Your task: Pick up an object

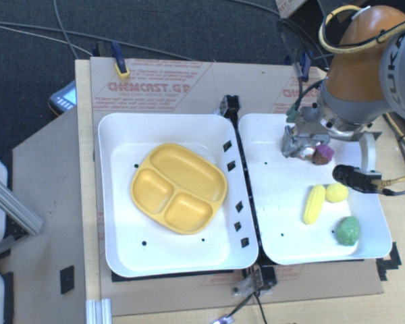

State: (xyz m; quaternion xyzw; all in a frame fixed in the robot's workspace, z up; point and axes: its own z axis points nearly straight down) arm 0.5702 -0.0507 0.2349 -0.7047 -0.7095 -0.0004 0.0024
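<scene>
Nearest the camera, a green lump (347, 231) is seen in the front corner of the right bin (277, 208), with a yellow corn cob (314, 204) and a small yellow ball (336, 193) just behind it, the two touching or nearly so. A yellow divided plate (179, 187) is seen in the left bin (118, 181). The gripper (304, 145) is held low at the back of the right bin, just beside a small purple object (322, 154); whether it is open or closed, or has anything in its grasp, cannot be told. If the purple object is the target, it could be nudged aside instead of being caught, since it sits at the gripper's edge and not visibly inside it. A grasp could also be spoiled against the bin's rear wall, which is close by.
</scene>
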